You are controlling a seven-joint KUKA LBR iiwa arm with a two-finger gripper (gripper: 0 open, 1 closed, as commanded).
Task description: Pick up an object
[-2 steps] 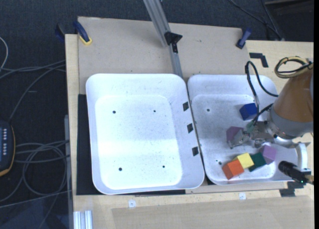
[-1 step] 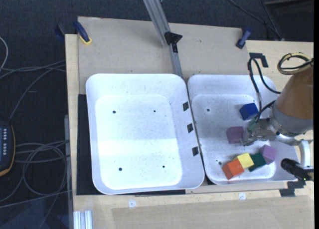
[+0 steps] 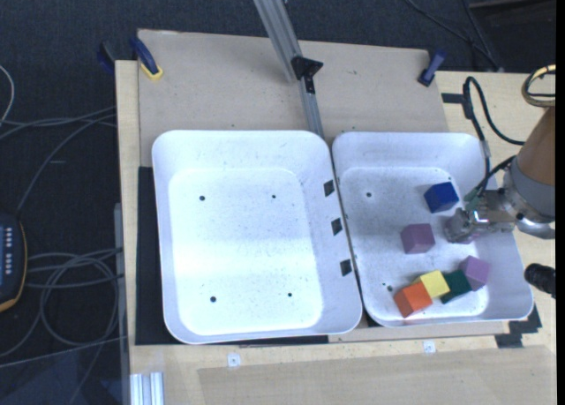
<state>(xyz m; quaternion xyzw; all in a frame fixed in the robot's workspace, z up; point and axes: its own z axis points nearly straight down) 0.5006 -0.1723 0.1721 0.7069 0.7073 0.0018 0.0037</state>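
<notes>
A metal gripper (image 3: 459,225), its finger state unclear, hovers in the right bin (image 3: 388,302) of speckled white plastic, beside a purple cube (image 3: 418,238).

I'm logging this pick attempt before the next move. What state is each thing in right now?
end effector: low in the right bin, nothing seen held
blue block: loose on the floor
purple block: loose, beside the end effector
small purple block: by the green block
yellow block: between orange block and green

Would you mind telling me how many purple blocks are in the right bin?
2: one purple block near the bin's middle, left of the gripper; a second purple block by the green block. More may hide under the arm.
</notes>
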